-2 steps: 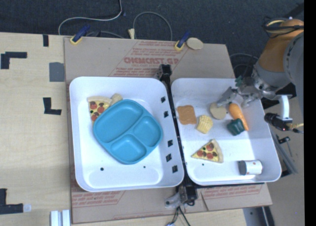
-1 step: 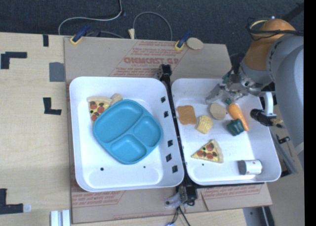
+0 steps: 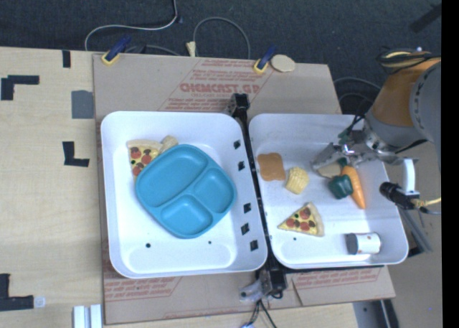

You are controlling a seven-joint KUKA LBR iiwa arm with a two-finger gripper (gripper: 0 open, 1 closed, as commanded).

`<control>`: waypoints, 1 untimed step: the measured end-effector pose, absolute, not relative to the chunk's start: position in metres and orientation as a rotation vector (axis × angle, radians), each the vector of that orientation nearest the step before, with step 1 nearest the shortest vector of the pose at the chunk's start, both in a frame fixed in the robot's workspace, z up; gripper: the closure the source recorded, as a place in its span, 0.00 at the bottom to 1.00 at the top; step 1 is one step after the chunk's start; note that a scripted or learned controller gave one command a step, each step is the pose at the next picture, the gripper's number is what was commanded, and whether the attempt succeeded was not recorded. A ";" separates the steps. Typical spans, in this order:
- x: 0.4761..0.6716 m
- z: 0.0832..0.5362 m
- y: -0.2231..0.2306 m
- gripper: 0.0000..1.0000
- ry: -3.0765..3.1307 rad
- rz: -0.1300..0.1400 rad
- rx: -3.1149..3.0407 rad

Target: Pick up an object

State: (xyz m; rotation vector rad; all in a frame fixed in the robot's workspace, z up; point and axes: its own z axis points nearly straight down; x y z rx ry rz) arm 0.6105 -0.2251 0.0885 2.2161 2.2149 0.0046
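Looking from the near edge, we find a white cylinder (image 3: pixel 364 242) lying on its side in the right bin (image 3: pixel 287 253), long axis left to right, close to the near wall. Beyond it lies a pizza slice (image 3: pixel 303 220), tip pointing up-right. Farther on, the carrot (image 3: pixel 351 185) runs top to bottom, green end left, just below the gripper (image 3: pixel 343 153); we cannot tell its grip. Corn (image 3: pixel 297 179) and bread (image 3: pixel 271 166) sit leftward, with open floor between. The left bin (image 3: pixel 115 176) holds a blue tray (image 3: pixel 185 190).
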 end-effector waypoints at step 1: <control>0.672 0.087 -0.197 0.00 2.223 0.004 2.211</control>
